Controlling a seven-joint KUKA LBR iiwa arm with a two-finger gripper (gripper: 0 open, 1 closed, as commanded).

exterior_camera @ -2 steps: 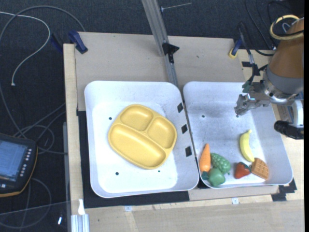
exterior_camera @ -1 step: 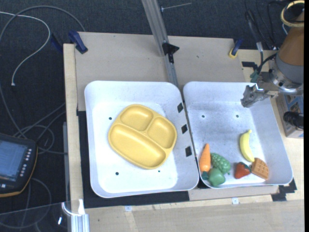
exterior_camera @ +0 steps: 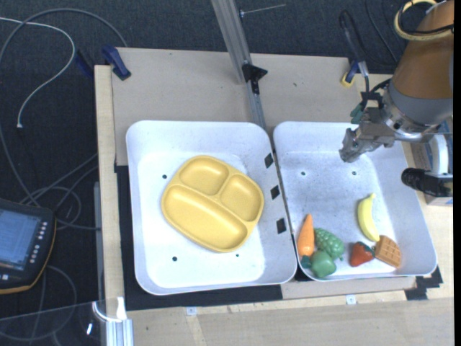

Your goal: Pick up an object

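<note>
The right bin [exterior_camera: 324, 179] holds several toy foods near its front edge: a yellow banana [exterior_camera: 366, 217], an orange carrot [exterior_camera: 307, 235], a green broccoli-like piece [exterior_camera: 326, 251], a red strawberry [exterior_camera: 360, 254] and a brown waffle [exterior_camera: 387, 251]. My gripper [exterior_camera: 353, 150] hangs over the back right part of that bin, well behind the banana and apart from every toy. Nothing shows between or under its tips.
A yellow divided plate [exterior_camera: 212, 202] lies in the left bin [exterior_camera: 148, 193]. A metal pole [exterior_camera: 234, 27] rises from the back of the bench between the bins. Blue clamps [exterior_camera: 115, 62] sit at the bench's back corners. Cables and a tablet [exterior_camera: 18, 244] lie on the floor at left.
</note>
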